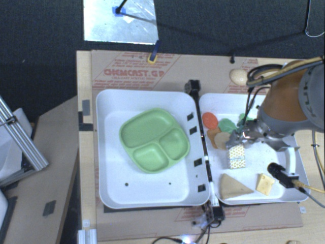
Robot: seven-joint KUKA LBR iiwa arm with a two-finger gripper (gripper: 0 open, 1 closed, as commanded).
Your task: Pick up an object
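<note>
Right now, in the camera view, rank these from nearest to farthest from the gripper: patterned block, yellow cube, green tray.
1. Patterned block, just below the gripper, right bin.
2. Yellow cube, right bin's lower corner.
3. Green tray, left bin.

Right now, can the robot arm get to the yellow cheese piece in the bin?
Probably yes. The yellow cheese piece lies in the open near the right bin's front corner, nothing on top, and the gripper hangs just up-left of it.
</note>
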